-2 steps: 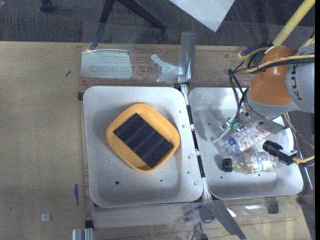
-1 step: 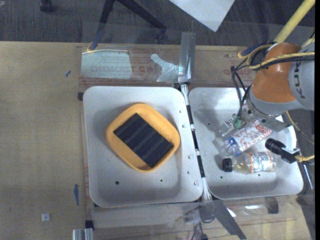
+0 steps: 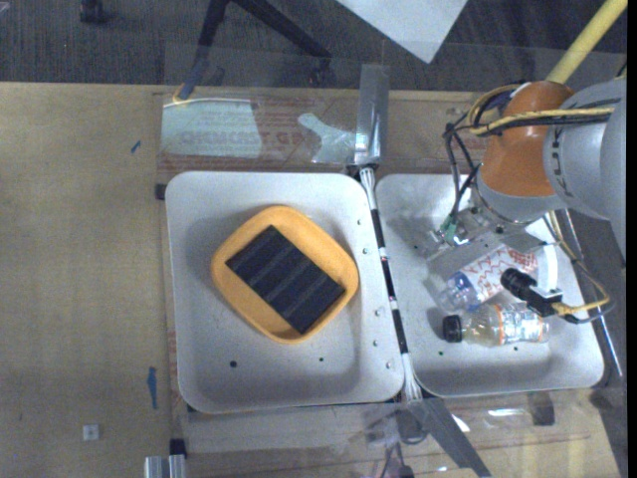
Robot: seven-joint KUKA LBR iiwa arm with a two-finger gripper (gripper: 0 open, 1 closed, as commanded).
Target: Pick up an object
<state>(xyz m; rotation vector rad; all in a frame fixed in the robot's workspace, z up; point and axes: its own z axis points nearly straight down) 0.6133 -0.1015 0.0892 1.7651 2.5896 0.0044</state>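
my pincer [image 3: 460, 239] low in right bin [image 3: 430, 368], just above clear bottle [image 3: 498, 327]; grip state? can't tell tbh. Yellow tray [image 3: 285, 272] left of bottle.

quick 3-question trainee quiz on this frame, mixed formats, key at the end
1. True or false: the yellow dish with the dark ribbed insert lies in the right bin.
2. Which bin is the arm reaching over? A) left bin B) right bin C) neither
3. Fill in: the small bottle in the right bin lies on its ____, with its dark cap pointing toward the left bin.

Key
1. False. It lies in the left bin.
2. B. The tool sits over the clutter in the right bin, near a red and white packet.
3. side
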